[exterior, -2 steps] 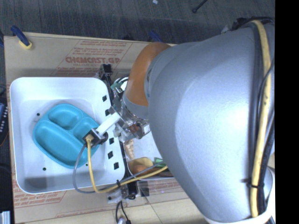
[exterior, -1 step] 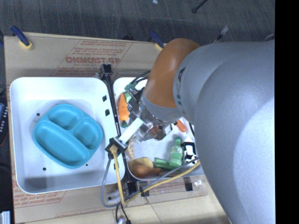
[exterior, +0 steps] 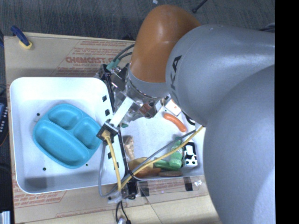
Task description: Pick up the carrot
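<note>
The carrot (exterior: 174, 122), a small orange stick, lies in the right bin (exterior: 148, 133) near its far right side, partly under the arm's edge. My gripper (exterior: 135, 107) hangs over the right bin's far left part, just left of the carrot and apart from it. The grey arm and its orange band cover most of that bin. A white part with a black tip reaches from the gripper down-left over the wall between the bins.
A blue divided plate (exterior: 67, 134) lies in the left bin (exterior: 28, 101). Near the right bin's front sit a green toy (exterior: 170, 162), a black-and-white die (exterior: 189, 155) and brown food pieces (exterior: 140, 168). A yellow cable (exterior: 112, 157) runs along the divider.
</note>
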{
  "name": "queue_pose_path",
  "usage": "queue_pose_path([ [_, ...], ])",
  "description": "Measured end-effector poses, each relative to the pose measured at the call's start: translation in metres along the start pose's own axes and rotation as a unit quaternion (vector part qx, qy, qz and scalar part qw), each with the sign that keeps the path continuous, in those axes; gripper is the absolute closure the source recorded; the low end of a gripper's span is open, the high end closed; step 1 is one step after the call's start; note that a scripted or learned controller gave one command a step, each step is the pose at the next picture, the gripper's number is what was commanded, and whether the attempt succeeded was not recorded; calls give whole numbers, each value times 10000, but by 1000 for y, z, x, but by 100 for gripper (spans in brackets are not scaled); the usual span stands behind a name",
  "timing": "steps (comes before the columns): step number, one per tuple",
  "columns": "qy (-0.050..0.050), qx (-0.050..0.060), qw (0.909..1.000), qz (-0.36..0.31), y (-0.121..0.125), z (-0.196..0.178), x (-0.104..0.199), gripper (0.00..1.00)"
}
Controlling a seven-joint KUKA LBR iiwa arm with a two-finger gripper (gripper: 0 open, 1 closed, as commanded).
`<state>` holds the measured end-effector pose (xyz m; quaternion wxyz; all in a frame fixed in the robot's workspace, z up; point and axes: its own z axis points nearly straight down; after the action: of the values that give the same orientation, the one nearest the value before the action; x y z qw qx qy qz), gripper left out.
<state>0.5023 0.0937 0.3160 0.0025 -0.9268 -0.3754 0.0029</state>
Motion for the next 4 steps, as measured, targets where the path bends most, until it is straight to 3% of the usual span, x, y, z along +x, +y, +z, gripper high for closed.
queue_pose_path([
  [1, -66, 36, 9930, -1176, -15, 157, 16, 100],
  [2, -18, 4, 9930, 1178, -42, 115, 4, 100],
  [3, -33, 16, 9932, -1167, -37, 156, -2, 100],
  [4, 16, 6, 9971, -765, -105, 60, 64, 100],
])
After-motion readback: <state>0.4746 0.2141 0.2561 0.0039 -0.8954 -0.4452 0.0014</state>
